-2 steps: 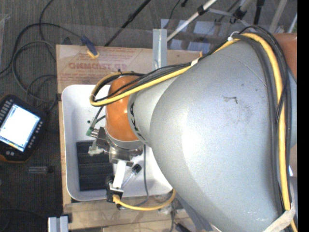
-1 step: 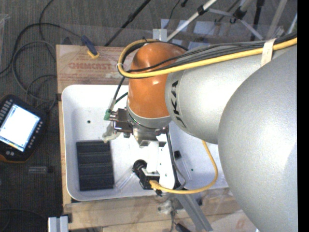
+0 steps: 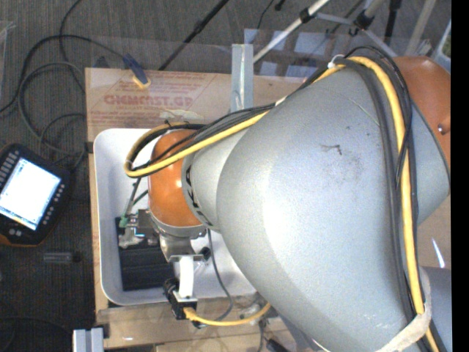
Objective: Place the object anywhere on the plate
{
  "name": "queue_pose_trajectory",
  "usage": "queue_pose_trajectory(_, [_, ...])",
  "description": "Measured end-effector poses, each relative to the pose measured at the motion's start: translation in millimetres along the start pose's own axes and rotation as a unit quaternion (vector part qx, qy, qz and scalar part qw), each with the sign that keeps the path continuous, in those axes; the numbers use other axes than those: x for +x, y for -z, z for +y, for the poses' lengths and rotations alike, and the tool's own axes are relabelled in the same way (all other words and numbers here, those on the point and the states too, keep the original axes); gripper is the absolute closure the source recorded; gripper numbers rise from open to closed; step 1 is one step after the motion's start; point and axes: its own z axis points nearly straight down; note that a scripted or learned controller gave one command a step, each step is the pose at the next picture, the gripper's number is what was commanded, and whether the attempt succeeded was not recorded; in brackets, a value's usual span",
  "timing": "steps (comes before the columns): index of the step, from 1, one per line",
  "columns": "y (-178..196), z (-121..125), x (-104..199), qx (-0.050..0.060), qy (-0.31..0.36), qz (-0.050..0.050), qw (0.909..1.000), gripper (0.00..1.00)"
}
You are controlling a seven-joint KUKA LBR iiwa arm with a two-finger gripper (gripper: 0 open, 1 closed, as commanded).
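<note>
Object and plate lay hidden beneath the pincer (image 3: pixel 146 251), whose state I cannot tell; picking seemed underway, needing a clean lift.

We see the arm (image 3: pixel 330 211) cased in smooth grey shell with a soft satin sheen and faint scuffs, and its band (image 3: pixel 170 185) in glossy orange; yellow and black cables (image 3: pixel 399 123) in smooth sheathing run along it. The bin (image 3: pixel 106 196) looks like smooth white plastic, slightly glossy, and it sits on a board (image 3: pixel 146 97) of matt brown cardboard with faded red print. The floor (image 3: pixel 44 57) is rough grey carpet, and the pendant (image 3: pixel 28 195) there has a glossy lit screen.
</note>
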Motion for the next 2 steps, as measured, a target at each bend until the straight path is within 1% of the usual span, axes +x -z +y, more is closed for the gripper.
queue_pose_trajectory(1, [106,1,-61,0.006,0.011,-0.004,0.9999,0.00])
queue_pose_trajectory(2, [3,0,-15,0.001,0.032,0.000,0.9995,0.00])
